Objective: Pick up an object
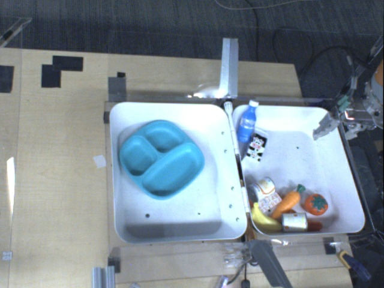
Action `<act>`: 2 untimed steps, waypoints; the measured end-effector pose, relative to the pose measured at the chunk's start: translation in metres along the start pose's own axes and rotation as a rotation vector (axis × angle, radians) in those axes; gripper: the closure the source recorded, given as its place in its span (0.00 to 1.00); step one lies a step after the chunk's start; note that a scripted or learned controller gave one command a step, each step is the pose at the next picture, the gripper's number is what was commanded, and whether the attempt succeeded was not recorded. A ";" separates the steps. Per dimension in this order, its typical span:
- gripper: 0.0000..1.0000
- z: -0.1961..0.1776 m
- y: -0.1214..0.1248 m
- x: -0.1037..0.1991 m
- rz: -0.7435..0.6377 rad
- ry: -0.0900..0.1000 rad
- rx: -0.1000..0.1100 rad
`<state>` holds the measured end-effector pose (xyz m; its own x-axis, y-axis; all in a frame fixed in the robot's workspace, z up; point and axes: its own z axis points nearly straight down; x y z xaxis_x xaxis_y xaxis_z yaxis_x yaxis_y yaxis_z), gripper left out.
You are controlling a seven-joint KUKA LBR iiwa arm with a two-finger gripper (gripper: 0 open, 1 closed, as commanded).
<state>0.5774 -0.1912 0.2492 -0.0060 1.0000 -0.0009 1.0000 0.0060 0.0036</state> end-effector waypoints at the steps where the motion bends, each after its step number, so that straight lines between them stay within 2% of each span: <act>1: 0.00 0.154 -0.026 0.053 -0.034 0.000 -0.003; 2: 0.00 0.157 -0.084 0.050 -0.325 -0.007 -0.017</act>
<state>0.4935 -0.1422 0.0917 -0.3252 0.9456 -0.0117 0.9454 0.3254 0.0190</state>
